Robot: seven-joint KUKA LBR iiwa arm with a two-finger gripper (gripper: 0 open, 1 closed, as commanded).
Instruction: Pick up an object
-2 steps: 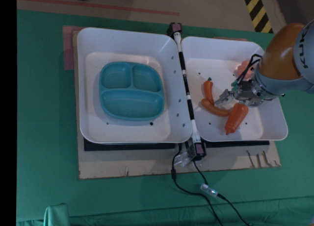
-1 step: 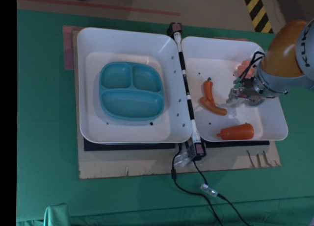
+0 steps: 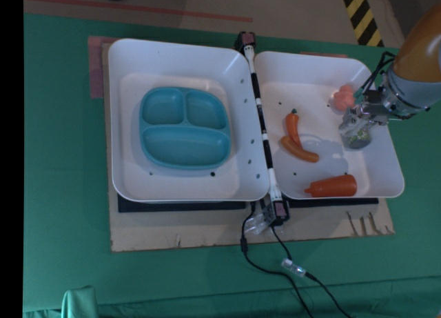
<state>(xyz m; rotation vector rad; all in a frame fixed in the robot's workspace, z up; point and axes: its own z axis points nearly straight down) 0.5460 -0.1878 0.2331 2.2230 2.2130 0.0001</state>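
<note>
The right bin [image 3: 386,172] holds several objects. An orange chili-shaped piece with a green stem [image 3: 293,126] lies near its middle, and an orange sausage shape [image 3: 300,150] lies just below it. An orange bottle-shaped object [image 3: 332,185] rests on its side near the front wall. A pink object [image 3: 342,96] sits by the far right side. My gripper [image 3: 356,134] is low in the bin's right part, just in front of the pink object, over a small dark greenish thing [image 3: 357,142] that is too unclear to name.
The left bin [image 3: 124,172] carries a teal divided plate [image 3: 185,127]. A striped divider bar [image 3: 260,113] runs between the bins. Cables [image 3: 275,254] trail over the green cloth in front. The arm's orange band [image 3: 424,51] hangs over the right bin's far right corner.
</note>
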